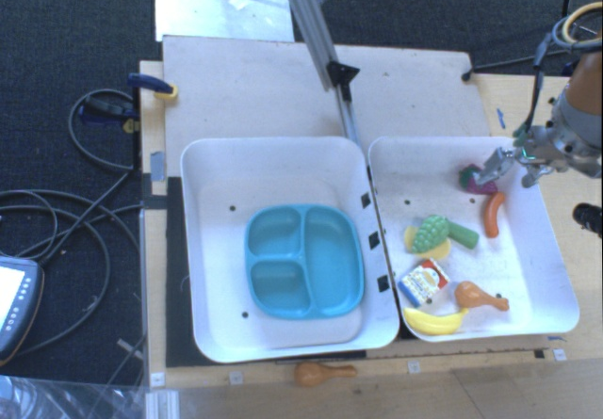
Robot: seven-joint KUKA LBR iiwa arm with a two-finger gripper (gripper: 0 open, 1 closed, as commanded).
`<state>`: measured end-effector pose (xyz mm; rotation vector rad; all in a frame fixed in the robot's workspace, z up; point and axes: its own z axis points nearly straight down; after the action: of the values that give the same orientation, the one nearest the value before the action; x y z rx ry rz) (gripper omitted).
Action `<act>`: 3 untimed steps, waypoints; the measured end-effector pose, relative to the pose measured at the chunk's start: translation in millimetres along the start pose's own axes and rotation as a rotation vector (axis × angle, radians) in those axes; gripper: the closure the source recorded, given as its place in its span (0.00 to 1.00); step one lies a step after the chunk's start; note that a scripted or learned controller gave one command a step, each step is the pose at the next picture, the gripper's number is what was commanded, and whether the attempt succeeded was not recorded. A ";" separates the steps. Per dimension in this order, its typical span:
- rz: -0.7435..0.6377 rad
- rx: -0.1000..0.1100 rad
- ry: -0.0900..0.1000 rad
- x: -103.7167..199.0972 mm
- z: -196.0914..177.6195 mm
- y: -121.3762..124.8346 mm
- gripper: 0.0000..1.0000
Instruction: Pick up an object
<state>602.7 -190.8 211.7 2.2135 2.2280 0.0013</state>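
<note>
My gripper (513, 168) hangs over the far right part of the right bin (542, 219), open, with nothing between its fingers. A purple toy (476, 181) lies just to its left, partly behind one fingertip. An orange sausage-shaped toy (492, 215) lies just below the gripper. Further toward the bin's front lie a green bunch of grapes (439, 232) over a yellow piece (413, 239), a small printed carton (423, 282), an orange drumstick (480, 297) and a yellow banana (435, 320).
The left bin (212, 219) holds a blue divided plate (304, 260). An orange toy (325, 372) lies on the bench in front of the bins. A grey pole (316, 22) slants in from the top to the bins' shared edge. Cables lie on the floor at left.
</note>
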 end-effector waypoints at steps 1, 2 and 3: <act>-0.001 0.000 0.000 0.1 0.0 0.0 0.00; 0.007 0.004 0.000 -7.7 50.4 -7.2 0.00; 0.006 0.005 0.001 -5.7 113.1 -8.4 0.00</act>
<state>594.4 -196.6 98.5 2.2238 2.2244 -0.0032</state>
